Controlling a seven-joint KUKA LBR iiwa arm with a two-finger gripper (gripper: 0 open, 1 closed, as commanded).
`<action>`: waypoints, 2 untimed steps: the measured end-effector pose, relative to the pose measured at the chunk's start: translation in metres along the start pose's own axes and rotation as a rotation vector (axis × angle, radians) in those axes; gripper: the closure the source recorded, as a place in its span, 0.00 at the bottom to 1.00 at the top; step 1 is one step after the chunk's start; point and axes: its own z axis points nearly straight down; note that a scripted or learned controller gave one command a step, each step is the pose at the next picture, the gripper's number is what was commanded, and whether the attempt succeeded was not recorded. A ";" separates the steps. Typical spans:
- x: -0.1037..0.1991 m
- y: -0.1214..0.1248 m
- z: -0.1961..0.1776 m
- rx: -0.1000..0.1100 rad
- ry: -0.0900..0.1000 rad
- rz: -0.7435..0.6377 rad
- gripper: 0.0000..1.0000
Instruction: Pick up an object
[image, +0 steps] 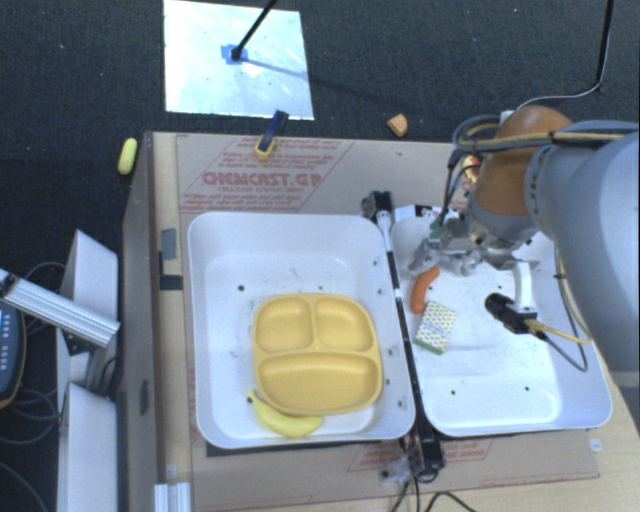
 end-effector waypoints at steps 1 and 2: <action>0.000 0.001 -0.011 -0.003 0.000 -0.002 1.00; -0.030 -0.045 0.001 0.001 0.000 0.002 1.00</action>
